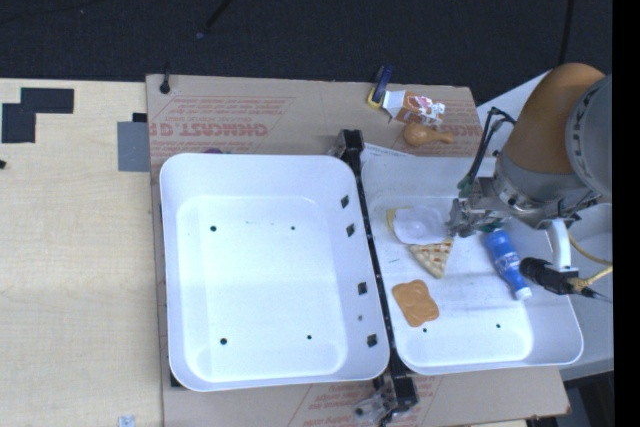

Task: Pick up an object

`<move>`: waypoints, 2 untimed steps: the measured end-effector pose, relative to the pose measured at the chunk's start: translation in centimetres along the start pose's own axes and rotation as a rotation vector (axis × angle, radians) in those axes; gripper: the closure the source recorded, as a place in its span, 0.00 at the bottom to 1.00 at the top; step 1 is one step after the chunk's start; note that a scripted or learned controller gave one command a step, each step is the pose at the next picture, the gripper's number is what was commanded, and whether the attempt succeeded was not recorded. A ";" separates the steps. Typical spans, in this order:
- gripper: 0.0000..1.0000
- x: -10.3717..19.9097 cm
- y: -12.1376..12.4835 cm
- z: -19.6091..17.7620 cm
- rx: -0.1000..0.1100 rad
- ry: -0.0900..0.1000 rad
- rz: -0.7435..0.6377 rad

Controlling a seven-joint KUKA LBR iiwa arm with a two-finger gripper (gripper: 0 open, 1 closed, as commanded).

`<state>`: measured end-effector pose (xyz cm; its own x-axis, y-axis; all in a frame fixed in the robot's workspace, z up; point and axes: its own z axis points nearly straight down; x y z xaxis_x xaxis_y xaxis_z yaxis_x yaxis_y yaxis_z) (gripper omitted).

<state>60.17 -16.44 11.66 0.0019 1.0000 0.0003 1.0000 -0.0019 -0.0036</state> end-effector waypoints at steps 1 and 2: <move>1.00 -1.3 -2.6 1.9 -0.021 -0.006 0.001; 1.00 -1.6 1.6 -1.7 -0.008 -0.001 -0.003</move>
